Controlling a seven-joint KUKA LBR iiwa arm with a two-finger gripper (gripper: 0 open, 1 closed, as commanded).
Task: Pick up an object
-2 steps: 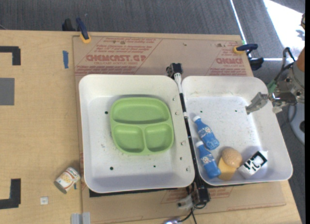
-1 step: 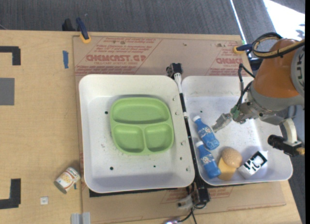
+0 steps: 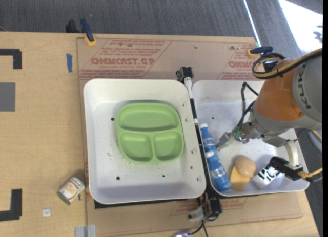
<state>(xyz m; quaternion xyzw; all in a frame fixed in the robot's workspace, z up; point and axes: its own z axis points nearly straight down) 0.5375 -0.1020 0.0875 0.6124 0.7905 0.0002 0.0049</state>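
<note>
From my seat, the arm (image 3: 287, 95) runs off the right edge, and its bulk hides part of the right bin (image 3: 225, 98) floor beneath. The gripper (image 3: 228, 138) is blurred, so I cannot read its state. The small can (image 3: 70, 190) on the counter (image 3: 36, 128) has a label too small to read.

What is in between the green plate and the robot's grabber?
In the camera view, the bins' adjoining white rims and a blue water bottle lie between the green divided plate and the gripper.
</note>
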